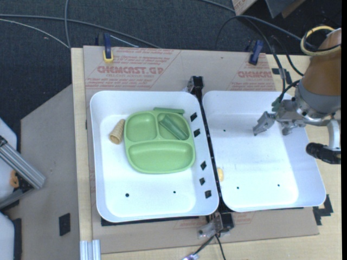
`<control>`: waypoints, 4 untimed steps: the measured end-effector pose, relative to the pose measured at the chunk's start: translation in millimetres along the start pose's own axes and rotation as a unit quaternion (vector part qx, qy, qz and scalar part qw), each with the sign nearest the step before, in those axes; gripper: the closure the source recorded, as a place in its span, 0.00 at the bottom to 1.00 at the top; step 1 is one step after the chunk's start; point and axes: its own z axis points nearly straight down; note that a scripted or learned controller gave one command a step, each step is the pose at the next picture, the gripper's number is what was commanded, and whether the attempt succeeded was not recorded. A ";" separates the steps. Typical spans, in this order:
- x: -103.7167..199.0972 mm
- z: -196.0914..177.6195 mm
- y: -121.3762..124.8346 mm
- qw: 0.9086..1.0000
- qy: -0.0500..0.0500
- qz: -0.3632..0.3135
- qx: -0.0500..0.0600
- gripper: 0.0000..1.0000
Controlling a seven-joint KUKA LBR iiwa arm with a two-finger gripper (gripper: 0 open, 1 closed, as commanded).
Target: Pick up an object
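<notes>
**Gripper over the right bin, objects wait in the left bin**

The objects that can be picked lie in the left bin (108,199). A green divided plate (160,148) sits a little far of the bin's middle. In its far right compartment lies a green pod-shaped piece (174,126), and a flat green strip (169,111) rests against the plate's far rim. Just beside the plate's left edge lies a small tan cone (116,131), tilted, on the white floor. One more small yellowish item (220,174) sits at the left wall of the right bin (260,194), beside the divider; it is too small to identify.

The gripper (265,124) hangs over the far part of the right bin, well apart from the plate and the cone. Its fingers seem to point toward the left and appear spread a little, with nothing between them.

In my judgement the task is at the approach step; no object is grasped yet. The next move calls for travel to the left across the divider, or to the small item at the wall. The cone seems the easier target, because it lies free on the floor, while the pod sits inside a compartment where the rims can block the fingers.
</notes>
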 end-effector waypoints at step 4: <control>4.1 -61.1 2.3 1.000 -0.002 -0.001 -0.006 1.00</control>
